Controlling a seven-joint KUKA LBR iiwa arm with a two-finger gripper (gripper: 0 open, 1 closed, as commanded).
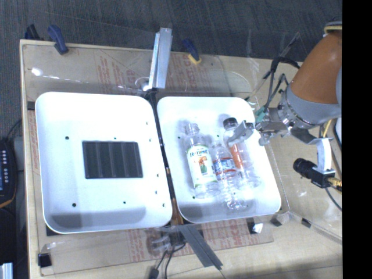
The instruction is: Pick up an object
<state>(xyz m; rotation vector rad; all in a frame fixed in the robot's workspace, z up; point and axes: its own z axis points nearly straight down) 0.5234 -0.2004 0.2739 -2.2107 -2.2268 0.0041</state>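
White plastic makes both shallow bins, which sit side by side on a wooden bench [35, 74] covered with a clear sheet. The right bin [174, 127] serves as the landmark.

Nearest the camera, just below the right bin's front edge, a grey metal bracket [197, 250] and some cables jut out from the bench.

Inside the right bin lie three clear plastic bottles, bunched together in its middle and front half. The bottle with a green and white label [199, 161] lies toward the bin's left side, its cap end pointing to the back. Just to its right, touching it, is a bottle with a blue label [224, 170], and beside that a bottle with an orange label [239, 158].

The left bin [52, 156], touching the right bin's left wall, holds a dark ribbed rectangle [112, 159] flat on its floor.

The gripper [238, 131] hangs over the right bin's back right part, above the top end of the orange-labelled bottle; whether its fingers are spread or closed cannot be told. The arm [314, 80] rises beyond the bin's right rim.

Behind the right bin's back left corner stands a grey metal post [160, 57], with blue clamps [58, 38] farther along the bench's back edge.
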